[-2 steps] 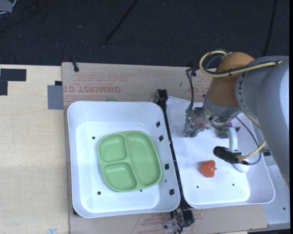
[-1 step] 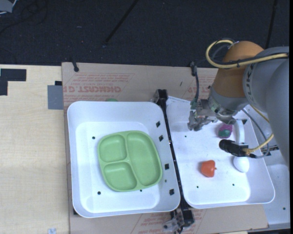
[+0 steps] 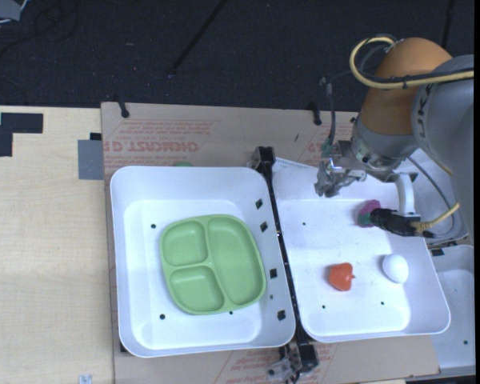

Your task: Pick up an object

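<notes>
White egg (image 3: 395, 268) beside red object (image 3: 341, 276)

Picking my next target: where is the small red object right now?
The small red object lies in the right white bin, near its middle front, left of the white egg-shaped object.

The bench (image 3: 40, 238) occupied the lower part of the frame, its pale wood surface exposed at the left, with dark rectangular patches (image 3: 16, 130) near its upper left edge. A brown cardboard sheet (image 3: 208, 134) bearing red printed lettering lay flat on the bench at centre. Two shallow white bins rested side by side on the cardboard: the left bin (image 3: 136, 294) at centre frame and the right bin (image 3: 416, 310) toward the lower right. Their inner rims met along a dark clamped seam (image 3: 274, 246) running from upper centre to the bottom edge.
</notes>
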`<state>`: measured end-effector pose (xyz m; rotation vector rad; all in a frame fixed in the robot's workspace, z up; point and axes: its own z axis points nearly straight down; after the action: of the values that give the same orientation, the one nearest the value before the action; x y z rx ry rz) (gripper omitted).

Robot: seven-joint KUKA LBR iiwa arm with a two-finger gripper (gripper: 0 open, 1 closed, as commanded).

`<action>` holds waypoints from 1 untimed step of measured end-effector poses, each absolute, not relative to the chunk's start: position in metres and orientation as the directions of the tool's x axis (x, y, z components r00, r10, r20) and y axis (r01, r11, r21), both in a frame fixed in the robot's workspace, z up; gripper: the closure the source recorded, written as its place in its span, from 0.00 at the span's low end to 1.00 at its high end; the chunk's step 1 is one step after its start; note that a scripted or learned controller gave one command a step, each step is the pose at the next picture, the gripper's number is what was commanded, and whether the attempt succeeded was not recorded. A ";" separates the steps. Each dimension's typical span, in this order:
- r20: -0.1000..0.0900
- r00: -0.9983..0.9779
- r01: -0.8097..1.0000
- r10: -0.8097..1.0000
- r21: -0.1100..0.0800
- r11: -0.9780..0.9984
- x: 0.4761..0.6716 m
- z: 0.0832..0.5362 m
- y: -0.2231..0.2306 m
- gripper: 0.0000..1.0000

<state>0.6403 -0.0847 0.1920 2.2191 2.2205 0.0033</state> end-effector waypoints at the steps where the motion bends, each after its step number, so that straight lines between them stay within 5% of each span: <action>1: 0.000 0.000 1.000 1.000 0.000 0.000 0.640 0.216 -0.086 1.00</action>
<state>0.6405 -0.0863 0.2165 2.2212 2.2217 0.0006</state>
